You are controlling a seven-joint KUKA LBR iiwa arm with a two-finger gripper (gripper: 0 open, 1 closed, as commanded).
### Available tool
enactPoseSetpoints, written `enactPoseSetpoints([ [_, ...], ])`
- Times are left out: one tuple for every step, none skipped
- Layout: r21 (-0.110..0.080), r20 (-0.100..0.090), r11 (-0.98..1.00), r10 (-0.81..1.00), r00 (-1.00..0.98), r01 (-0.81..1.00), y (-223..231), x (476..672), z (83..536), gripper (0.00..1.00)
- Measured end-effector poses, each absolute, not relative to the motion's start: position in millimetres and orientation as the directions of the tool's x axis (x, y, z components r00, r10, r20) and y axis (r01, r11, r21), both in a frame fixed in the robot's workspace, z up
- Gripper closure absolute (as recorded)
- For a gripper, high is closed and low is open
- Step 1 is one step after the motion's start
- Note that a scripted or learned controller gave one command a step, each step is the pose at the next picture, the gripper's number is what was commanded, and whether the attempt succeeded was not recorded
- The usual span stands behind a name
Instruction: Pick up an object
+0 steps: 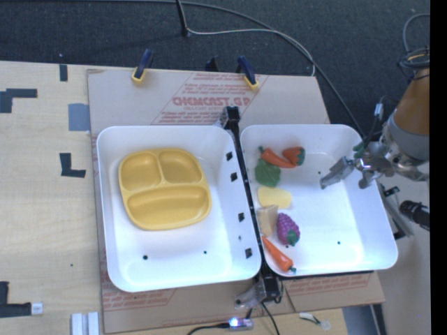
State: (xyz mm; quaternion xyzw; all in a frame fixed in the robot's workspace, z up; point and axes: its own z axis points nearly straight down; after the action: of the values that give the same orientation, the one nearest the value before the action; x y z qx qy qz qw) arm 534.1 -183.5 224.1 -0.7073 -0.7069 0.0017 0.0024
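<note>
Down at the near edge of the right bin lies a carrot, with purple grapes just above it and more toy food crowded along the divider. From where I stand, the gripper hangs over bare bin floor, fingers spread, gripping nothing. Dropping straight down would likely close on air; reaching left, it may knock neighbours together.

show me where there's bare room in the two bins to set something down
Right bin: bare floor across its middle and right, between the toy food and the tool. Left bin: a bare strip below the yellow tray. Crowded: the right bin's left edge, carrot to carrot.
</note>
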Motion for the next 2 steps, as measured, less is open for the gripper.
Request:
enactPoseSetpoints([
  [0.000,0.000,0.000,1.000,0.000,1.000,-183,535.3,227,0.00],
  [-0.004,0.001,0.000,1.000,0.000,1.000,-185,526.8,180,0.00],
])
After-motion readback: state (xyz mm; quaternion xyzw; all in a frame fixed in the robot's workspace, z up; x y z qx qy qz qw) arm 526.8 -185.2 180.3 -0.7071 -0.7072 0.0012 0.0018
